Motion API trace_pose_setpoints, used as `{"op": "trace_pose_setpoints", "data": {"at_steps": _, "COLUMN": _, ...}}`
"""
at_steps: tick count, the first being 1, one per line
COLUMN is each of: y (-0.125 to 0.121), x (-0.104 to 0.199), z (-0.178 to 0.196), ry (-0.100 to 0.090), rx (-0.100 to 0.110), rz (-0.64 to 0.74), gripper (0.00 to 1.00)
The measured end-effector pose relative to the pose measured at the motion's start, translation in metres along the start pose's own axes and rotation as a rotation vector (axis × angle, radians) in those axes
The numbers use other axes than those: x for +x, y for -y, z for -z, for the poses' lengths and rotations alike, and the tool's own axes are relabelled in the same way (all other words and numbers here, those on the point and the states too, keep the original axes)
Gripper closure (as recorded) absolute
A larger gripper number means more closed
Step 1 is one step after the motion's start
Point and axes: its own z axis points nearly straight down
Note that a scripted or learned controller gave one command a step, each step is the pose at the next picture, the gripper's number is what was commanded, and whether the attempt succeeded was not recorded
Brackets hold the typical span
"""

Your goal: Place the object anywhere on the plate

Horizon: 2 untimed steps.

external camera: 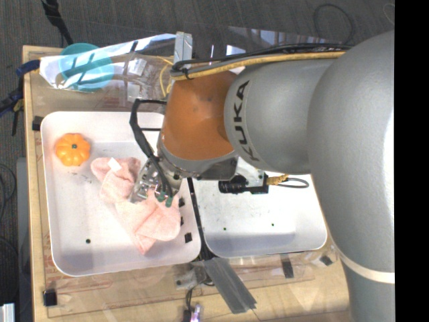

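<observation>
A pink cloth (144,210) lies crumpled in the left white bin (74,247), near its right wall. My gripper (151,188) is down on the cloth's upper middle, under the arm's orange band (198,123). Part of the cloth is hidden beneath the gripper. A small orange pumpkin (72,149) sits in the bin's far left corner, well apart from the gripper. A light blue round dish (84,66) rests outside the bins at the back left, beside clear plastic wrap.
The grey arm (315,113) covers most of the right bin (268,237), leaving its front strip showing. A divider rim (194,227) separates the two bins. Clear plastic (144,59) and cables lie along the back edge of the bench.
</observation>
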Motion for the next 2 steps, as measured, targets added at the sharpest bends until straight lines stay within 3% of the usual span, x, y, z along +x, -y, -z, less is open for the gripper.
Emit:
{"op": "trace_pose_setpoints", "data": {"at_steps": 1, "y": -0.012, "x": -0.042, "z": 0.005, "ry": -0.001, "rx": 0.001, "rz": -0.036, "gripper": 1.0}}
{"op": "trace_pose_setpoints", "data": {"at_steps": 2, "y": -0.074, "x": -0.008, "z": 0.103, "ry": 0.001, "rx": 0.0, "rz": -0.34, "gripper": 1.0}}
